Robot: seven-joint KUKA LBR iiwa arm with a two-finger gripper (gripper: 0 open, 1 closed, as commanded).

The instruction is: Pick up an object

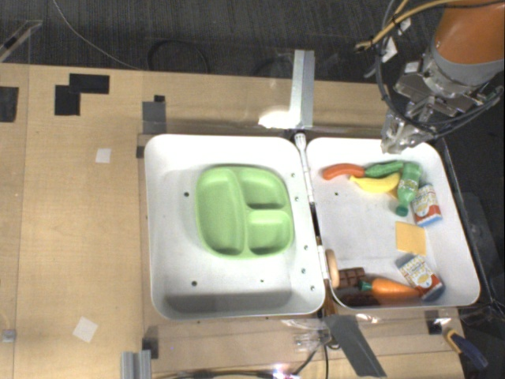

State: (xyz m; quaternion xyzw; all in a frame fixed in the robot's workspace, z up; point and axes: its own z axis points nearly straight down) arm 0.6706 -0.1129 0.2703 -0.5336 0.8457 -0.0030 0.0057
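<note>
1. Nearest us, at the right bin's (465,267) near edge, we see a carrot (392,290) lying flat, with a brown chocolate bar (349,278) touching its left end in the near-left corner.
2. Just right of the carrot sits a small carton (420,275), tilted, close to the near-right corner.
3. A little farther in, a cheese slice (410,238) lies flat on the bin floor, just beyond the carton and apart from it.
4. In the left bin (170,290) we find a green tray (242,211) with three compartments, set near the middle; we see nothing in its compartments.
5. Farther back in the right bin, a second carton (427,204) lies beside a green bottle (407,188), the two touching or nearly so.
6. Left of the bottle, a banana (377,183) rests against a green pepper (390,168), and a red chili (342,170) points left from that cluster.
7. Farthest from us, the gripper (398,136) hangs over the far-right rim of the right bin, just beyond the pepper; we see nothing between its fingers, and we cannot tell whether they are spread or closed.
8. Above it, the arm (469,34) shows its orange band at the top right, with cables looping beside it.
</note>
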